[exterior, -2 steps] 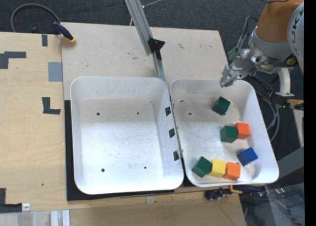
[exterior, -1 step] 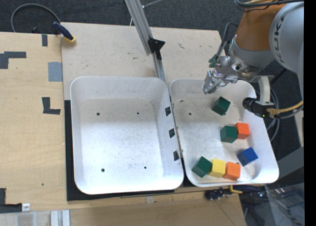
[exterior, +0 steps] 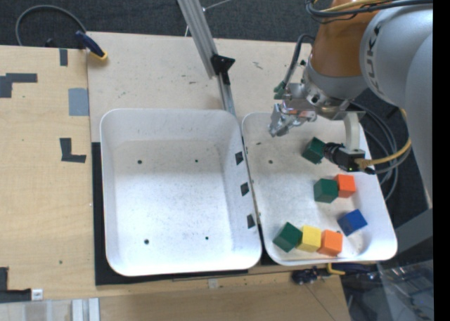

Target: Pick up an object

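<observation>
Seven blocks in right bin (exterior: 385,242): green (exterior: 287,236), yellow (exterior: 310,237), orange (exterior: 331,242) along near rim; blue (exterior: 352,222), green (exterior: 325,190), orange (exterior: 346,185) mid-bin; dark green (exterior: 314,150) farther. No readable writing. Open floor at far-left corner, below gripper (exterior: 281,125); finger state unclear.

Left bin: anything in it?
Empty. The left bin shows bare white floor with dark specks; all blocks lie in the right bin.

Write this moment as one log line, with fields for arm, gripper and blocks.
arm: over right bin, far end | gripper: nothing seen between fingers | blocks: seven in right bin, nearest is dark green block | left bin: no blocks
</observation>
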### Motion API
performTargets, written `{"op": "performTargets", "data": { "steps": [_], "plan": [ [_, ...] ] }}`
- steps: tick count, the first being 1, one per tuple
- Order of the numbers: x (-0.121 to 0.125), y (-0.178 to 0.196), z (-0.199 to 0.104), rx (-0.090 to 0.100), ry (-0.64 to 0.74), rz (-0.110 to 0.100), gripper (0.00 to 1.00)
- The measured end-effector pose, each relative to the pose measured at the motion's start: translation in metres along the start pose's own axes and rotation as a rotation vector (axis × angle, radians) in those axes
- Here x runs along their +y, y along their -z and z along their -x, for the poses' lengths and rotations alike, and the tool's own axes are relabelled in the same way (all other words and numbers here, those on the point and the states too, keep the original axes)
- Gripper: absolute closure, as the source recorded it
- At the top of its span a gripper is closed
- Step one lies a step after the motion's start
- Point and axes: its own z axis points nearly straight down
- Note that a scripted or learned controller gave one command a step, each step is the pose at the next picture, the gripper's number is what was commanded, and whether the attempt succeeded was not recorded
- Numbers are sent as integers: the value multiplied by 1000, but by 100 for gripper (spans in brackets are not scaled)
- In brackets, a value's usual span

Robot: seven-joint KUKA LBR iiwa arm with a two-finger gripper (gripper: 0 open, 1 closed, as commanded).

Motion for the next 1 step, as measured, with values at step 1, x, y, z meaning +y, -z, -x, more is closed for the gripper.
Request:
{"op": "performTargets", "data": {
  "steps": [1],
  "plan": [
    [-9, 6, -48, 1, 1, 1, 100]
  ]
}}
